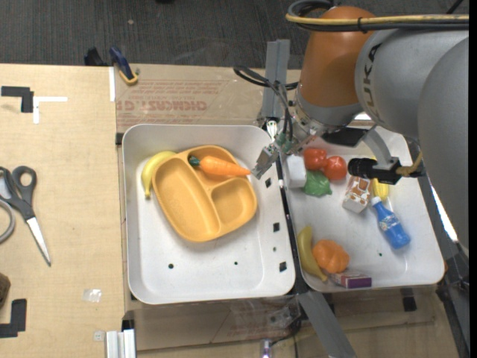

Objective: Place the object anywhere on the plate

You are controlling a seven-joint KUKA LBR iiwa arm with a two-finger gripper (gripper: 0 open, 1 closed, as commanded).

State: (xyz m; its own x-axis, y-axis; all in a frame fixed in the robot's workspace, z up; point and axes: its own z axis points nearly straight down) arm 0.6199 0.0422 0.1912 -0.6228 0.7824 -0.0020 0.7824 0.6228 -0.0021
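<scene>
An orange carrot with a green top lies across the far rim and upper section of the yellow divided plate in the left bin. My gripper hangs just right of the carrot's tip, over the wall between the two bins. Its fingers stand open with nothing between them, and the carrot rests free on the plate. The big orange-banded arm rises behind the gripper and covers part of the right bin's far side.
A yellow banana curves along the plate's left edge. The right bin holds red tomatoes, a green pepper, a white piece, a small carton, a blue bottle, an orange and a purple box. Scissors lie far left.
</scene>
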